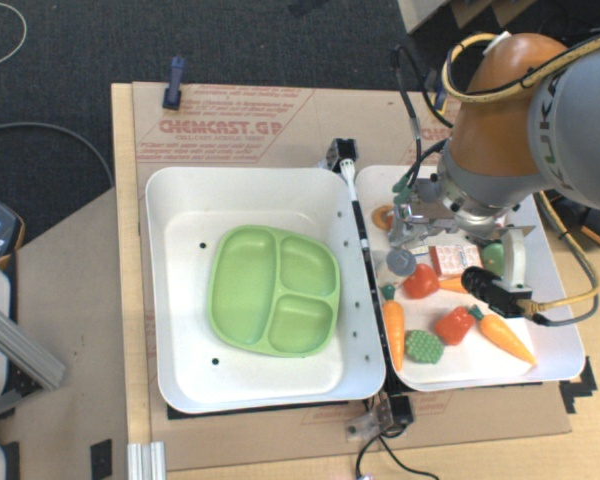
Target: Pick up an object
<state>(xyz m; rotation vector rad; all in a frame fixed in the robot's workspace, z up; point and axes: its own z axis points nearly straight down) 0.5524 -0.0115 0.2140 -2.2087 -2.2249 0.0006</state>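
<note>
Camera view, looking down at a slant: one bench of brown board [280, 118] printed "CHEMCAST G P" in red, smaller lines beneath too fine to read, with one blue clip [173, 82] at its far edge. Two shallow white bins stand side by side. Left bin [170, 268]: one pale green divided plate [273, 291] with three compartments, lying flat near the middle. Right bin [555, 353]: toy foods crowded at the near end, namely two orange carrots, one [393, 330] along the left wall and one [507, 336] toward the right; one green knobbly piece [423, 346] just beside the first carrot; two red pieces, a tomato-like one [420, 282] and a pepper-like one [454, 325]; one small red-and-white box [452, 260], its print illegible. One grey arm with orange band [500, 78] reaches in from the right and covers the bin's far half. Gripper [408, 230] sits low above the foods; whether it is wide or closed cannot be told, and nothing is seen held. Black cables [500, 293] trail across the right carrot's end.
</note>
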